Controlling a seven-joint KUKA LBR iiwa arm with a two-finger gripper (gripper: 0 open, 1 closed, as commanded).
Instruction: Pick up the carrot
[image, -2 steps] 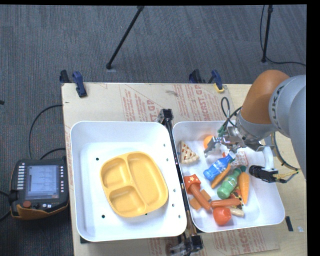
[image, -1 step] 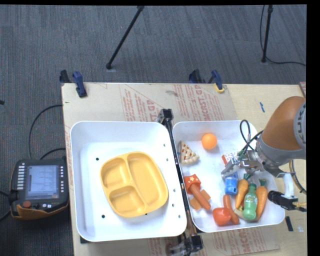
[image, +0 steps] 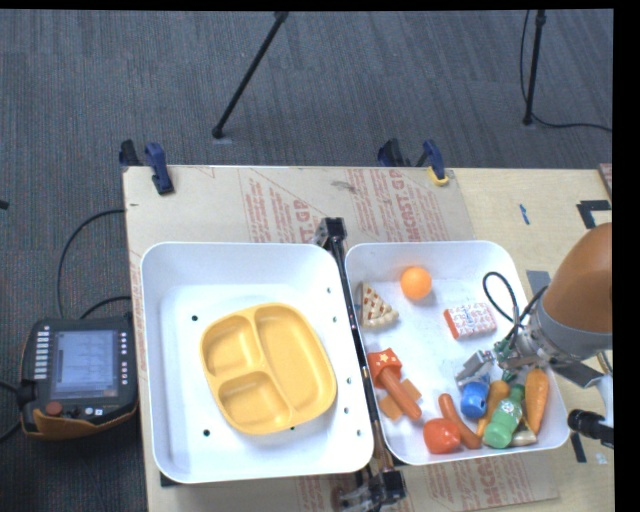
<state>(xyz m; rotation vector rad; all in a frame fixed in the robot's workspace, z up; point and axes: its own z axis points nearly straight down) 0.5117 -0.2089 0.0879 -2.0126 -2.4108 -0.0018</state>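
Camera view: arm enters from the right, orange band over the right bin's (image: 500, 255) right wall, gripper (image: 497, 362) low over the crowded near-right corner of that bin. Cannot tell from this angle how the tool stands, nor whether anything is in it. Carrot (image: 537, 398) lies just right of and slightly nearer than the tool tip, long axis running roughly front to back, thick end away from the camera, beside the bin's right wall. Just below the tip: blue ball-like toy (image: 474, 398), and a green bottle-shaped toy (image: 503, 422) next to the carrot. Further left of the tool, near the bin's front: red tomato-like toy (image: 439, 436), two sausage-like orange-red pieces (image: 402, 398), a red block (image: 385, 362). Beyond the tool, toward the far wall: small red-and-white box (image: 470, 320), orange ball (image: 416, 283), pizza slice toy (image: 375, 307). Well left of the tool, the left bin (image: 170, 270) holds a yellow divided plate (image: 268, 368). A control pendant (image: 80, 375) sits on the floor left of the bench.
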